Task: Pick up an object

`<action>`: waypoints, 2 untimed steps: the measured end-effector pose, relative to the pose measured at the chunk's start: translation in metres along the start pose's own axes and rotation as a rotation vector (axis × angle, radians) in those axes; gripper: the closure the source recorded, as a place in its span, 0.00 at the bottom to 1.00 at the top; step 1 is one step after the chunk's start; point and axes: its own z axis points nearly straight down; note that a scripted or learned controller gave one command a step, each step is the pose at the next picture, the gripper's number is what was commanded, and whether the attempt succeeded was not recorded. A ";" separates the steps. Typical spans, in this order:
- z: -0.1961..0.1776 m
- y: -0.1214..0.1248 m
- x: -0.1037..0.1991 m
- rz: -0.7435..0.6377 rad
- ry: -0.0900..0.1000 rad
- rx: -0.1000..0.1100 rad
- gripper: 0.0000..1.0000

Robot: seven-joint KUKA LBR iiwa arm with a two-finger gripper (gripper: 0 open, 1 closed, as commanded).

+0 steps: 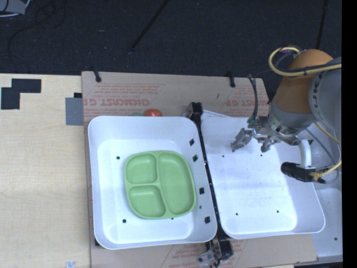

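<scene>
Gripper (254, 139) mine, fingers spread apart, nothing between them, over right bin (262, 205) toward 12 o'clock. Green divided plate (160, 184) (three compartments) lies in left bin (106, 149), at 9 o'clock from me.

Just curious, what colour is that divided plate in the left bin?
Light green plate, seen in the camera view.

A green divided plate (160, 183) lies in the left bin (106, 144). The gripper (254, 141) hangs over the right bin (268, 205), near its far edge, fingers spread with nothing between them.
</scene>
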 end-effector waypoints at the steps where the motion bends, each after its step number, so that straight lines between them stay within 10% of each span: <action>1: 0.054 -0.001 0.001 0.002 -0.001 0.000 0.00; 2: 0.040 0.000 0.001 0.003 -0.001 -0.003 1.00</action>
